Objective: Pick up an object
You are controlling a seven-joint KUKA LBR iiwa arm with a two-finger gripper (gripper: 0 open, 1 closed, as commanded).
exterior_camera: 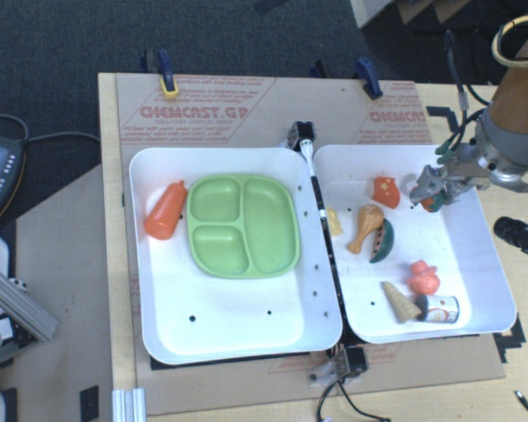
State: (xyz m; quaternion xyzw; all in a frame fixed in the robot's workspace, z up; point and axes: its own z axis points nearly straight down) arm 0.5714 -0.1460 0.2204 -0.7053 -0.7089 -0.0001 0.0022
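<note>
Pincer of the grey arm hangs over the upper right part of the right shallow white bin, clenched on a small round red-and-green toy seen between its fingers. Just left of it lies an orange-red strawberry-like piece; below that rest a tan plastic drumstick and a dark green wedge.

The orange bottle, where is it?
The orange bottle lies in the left bin, near its left wall, right beside the green divided plate.
</note>
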